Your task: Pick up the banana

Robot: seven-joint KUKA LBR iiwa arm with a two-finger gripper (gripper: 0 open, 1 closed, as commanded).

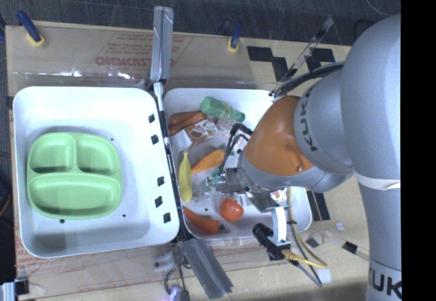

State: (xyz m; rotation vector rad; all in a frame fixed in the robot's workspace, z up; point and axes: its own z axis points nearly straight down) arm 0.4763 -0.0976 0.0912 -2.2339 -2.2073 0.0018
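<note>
The banana (pixel 184 177) is yellow and lies lengthwise along the left wall of the right bin (pixel 178 101). The arm comes in from the right, its orange band above the bin's middle. My gripper (pixel 219 180) hangs low inside the right bin, just right of the banana, over an orange carrot-like piece (pixel 208 161). The wrist hides most of the gripper from above.
In the right bin lie a green bottle (pixel 221 109), a sausage-like piece (pixel 185 120), a red tomato (pixel 231 210) and a red-orange pepper (pixel 201 222). The left bin (pixel 136 225) holds a green divided plate (pixel 73 174). A metal divider (pixel 161 48) stands between the bins.
</note>
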